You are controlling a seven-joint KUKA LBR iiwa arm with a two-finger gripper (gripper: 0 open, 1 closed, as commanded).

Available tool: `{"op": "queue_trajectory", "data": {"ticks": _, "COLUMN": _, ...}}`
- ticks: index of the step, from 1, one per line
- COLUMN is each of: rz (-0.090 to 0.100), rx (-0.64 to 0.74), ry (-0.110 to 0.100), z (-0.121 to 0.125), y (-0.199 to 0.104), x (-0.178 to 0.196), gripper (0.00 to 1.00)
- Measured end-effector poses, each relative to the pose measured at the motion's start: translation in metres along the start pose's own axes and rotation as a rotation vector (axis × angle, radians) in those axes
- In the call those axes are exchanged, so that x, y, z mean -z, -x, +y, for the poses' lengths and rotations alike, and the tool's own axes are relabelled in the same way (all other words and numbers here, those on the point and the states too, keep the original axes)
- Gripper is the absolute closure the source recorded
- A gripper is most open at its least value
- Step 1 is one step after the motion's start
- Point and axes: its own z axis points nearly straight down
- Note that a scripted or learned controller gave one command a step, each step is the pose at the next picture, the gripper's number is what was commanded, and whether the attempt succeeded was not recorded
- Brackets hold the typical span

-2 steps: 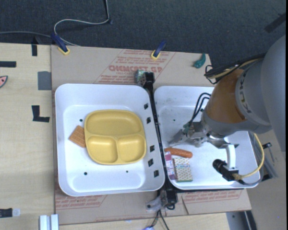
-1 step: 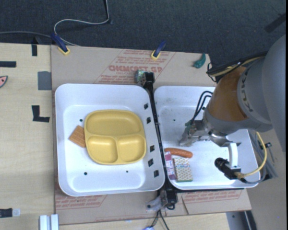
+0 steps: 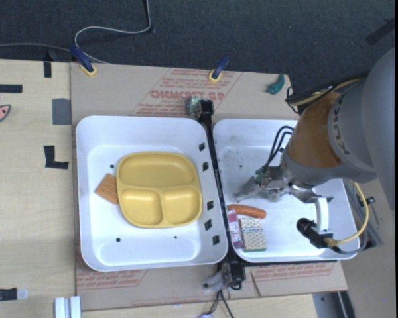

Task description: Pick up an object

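Note:
In the right bin an orange carrot-like piece lies near the front left. Just in front of it sit a small patterned box and a thin pinkish packet. My gripper hangs low over the right bin, just behind and above the carrot, its metal fingers pointing left. Nothing is visible between them. The left bin holds a yellow divided plate with a brown cracker-like piece tucked at its left edge.
The grey arm with its orange band covers the right bin's far right side. Cables and a black fitting lie over its front right. Clamps and a small green-black object sit behind the bins on the cardboard.

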Motion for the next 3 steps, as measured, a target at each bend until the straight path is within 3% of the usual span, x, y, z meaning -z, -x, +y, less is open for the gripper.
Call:
{"op": "queue_trajectory", "data": {"ticks": 1, "rz": 0.002, "rx": 0.002, "ry": 0.001, "z": -0.044, "y": -0.001, "x": -0.009, "gripper": 0.00}}
{"op": "queue_trajectory", "data": {"ticks": 2, "rz": 0.001, "rx": 0.000, "ry": 0.001, "z": -0.044, "y": 0.000, "x": 0.000, "gripper": 1.00}}
{"op": "queue_trajectory", "data": {"ticks": 3, "rz": 0.003, "rx": 0.002, "ry": -0.006, "z": -0.037, "y": -0.051, "x": 0.149, "gripper": 1.00}}
